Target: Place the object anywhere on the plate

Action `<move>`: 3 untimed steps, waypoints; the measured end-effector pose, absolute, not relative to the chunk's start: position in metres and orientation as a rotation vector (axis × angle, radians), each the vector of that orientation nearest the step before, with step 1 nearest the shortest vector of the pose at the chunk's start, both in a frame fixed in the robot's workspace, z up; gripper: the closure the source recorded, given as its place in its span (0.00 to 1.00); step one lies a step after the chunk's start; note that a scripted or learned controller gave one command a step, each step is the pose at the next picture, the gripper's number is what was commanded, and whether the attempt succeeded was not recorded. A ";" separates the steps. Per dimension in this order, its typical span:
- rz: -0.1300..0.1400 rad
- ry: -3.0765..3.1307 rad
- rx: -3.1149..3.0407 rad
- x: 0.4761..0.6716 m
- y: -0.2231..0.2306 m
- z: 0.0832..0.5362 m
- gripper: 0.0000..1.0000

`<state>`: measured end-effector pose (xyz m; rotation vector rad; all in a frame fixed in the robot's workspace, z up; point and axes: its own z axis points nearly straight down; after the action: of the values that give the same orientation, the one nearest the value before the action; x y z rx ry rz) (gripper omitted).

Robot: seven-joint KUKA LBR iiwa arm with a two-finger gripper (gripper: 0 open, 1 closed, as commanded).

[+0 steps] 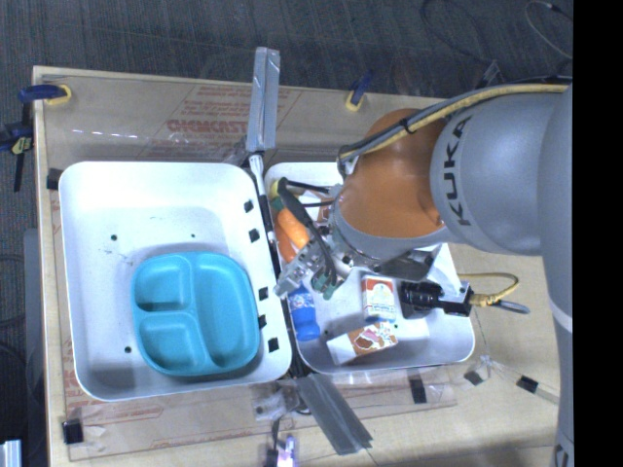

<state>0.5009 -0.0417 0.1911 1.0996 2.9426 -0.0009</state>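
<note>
Over the right bin point(458, 343), my gripper point(310, 272) hangs.
Fingers' state unclear; blue plate point(195, 311) lies in the left bin point(88, 261).

Blue three-compartment plate point(195, 311) flat in the left bin point(97, 222), bare.

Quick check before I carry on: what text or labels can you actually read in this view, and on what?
"KUKA": on the grey arm, running vertically near the wrist.
Red print on the bench board behind the bins: too faint and blurred to read.
Printed cartons in the right bin: too small to read.
</note>
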 end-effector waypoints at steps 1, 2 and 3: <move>-0.001 2.993 0.961 0.477 0.035 0.191 1.00; 0.000 3.040 0.791 0.476 0.126 0.236 1.00; -0.003 3.045 0.781 0.476 0.127 0.199 1.00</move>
<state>0.4757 0.1271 0.1994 0.7809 3.0450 -0.0030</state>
